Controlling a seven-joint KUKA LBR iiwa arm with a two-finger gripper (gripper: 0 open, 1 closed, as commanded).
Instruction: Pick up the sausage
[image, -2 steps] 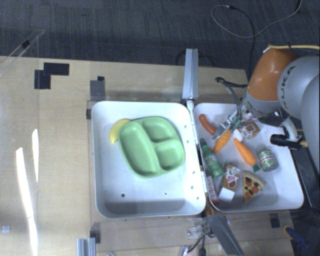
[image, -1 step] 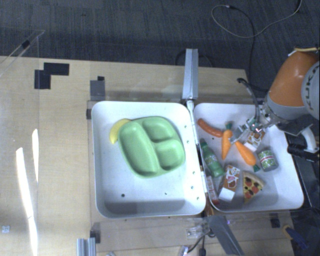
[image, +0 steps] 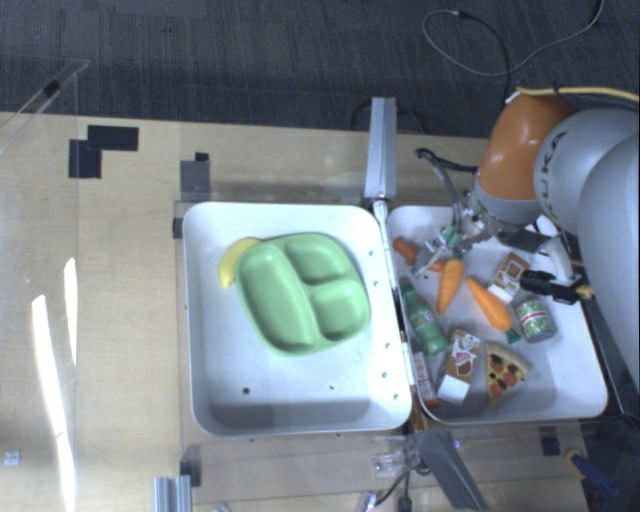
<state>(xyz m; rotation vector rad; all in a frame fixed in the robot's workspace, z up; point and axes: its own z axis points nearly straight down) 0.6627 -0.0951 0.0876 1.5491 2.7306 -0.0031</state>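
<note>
We are looking down on the gripper (image: 447, 240) as it is reaching into the upper left part of the right bin (image: 590, 395); whether it is wide, narrow or holding anything, we cannot tell, as it is too small and cluttered here. The sausage (image: 405, 248), reddish-orange, is lying just left of the gripper, near the bin's left wall. Just below the gripper a carrot (image: 450, 285) is pointing downward, and a second carrot (image: 489, 304) is lying below and to its right. A green bottle (image: 424, 325) is resting below and slightly left of it. Further below, a pizza slice (image: 503, 372) is lying. Well to its left, a green divided plate (image: 303, 290) is sitting in the left bin (image: 215, 400).
</note>
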